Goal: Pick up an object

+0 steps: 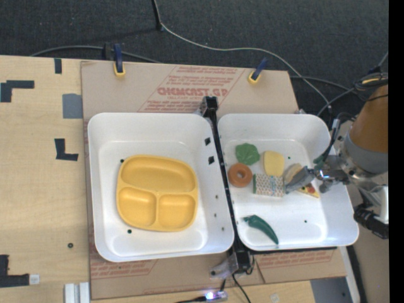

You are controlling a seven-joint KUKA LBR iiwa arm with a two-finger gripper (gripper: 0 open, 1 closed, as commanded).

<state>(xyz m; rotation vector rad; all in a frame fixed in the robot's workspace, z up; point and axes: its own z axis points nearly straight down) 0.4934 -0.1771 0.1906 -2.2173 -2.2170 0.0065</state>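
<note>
My gripper (298, 177) reaches in from the right and sits low in the right bin (334, 232), between a pale yellow piece (273, 163) and a small red and yellow item (311, 191). Its tip is right beside a patterned packet (269, 185). An orange ring (240, 175) and a green leafy piece (247, 153) lie further left. A dark green pepper (262, 227) lies near the bin's front. Nothing is visibly lifted.
The left bin (101, 137) holds a yellow divided plate (156, 191). A black divider clip (210, 106) sits between the bins. Cables run over the dark floor behind the bench. The arm's wrist (369, 137) hangs over the right rim.
</note>
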